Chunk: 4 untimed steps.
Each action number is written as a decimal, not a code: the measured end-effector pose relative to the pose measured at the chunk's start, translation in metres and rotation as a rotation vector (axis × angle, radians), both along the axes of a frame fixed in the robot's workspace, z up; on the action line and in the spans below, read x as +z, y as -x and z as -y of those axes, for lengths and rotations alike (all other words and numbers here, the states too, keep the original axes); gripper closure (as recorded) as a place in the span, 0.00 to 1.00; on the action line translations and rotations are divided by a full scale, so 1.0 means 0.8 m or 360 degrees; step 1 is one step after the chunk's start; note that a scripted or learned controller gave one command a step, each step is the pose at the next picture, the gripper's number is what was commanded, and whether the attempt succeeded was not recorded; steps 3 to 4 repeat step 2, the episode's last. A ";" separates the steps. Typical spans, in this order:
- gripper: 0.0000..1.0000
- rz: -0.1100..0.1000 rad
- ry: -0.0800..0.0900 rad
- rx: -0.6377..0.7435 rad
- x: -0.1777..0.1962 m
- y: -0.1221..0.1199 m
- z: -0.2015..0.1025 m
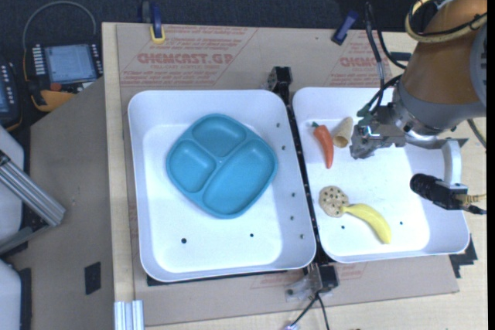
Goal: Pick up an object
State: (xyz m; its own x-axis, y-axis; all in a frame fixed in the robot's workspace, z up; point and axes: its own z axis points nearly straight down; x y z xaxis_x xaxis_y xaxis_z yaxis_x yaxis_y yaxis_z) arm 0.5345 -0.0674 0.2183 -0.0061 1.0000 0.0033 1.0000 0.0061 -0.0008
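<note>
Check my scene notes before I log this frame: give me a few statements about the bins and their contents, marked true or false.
1. The blue divided plate lies in the left bin. True.
2. The banana sits on the plate. False: it lies in the right bin, near the front.
3. The carrot lies in the right bin, near the divider. True.
4. The hand hangs above the left bin. False: it is over the right bin, beside the carrot.
5. The cookie lies next to the banana. True.
</note>
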 end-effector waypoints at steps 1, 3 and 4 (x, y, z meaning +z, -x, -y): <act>1.00 0.0004 0.0002 -0.0001 0.012 0.002 -0.058; 1.00 0.0004 0.0001 0.0002 0.020 0.010 -0.135; 1.00 0.0004 0.0001 0.0002 0.020 0.010 -0.135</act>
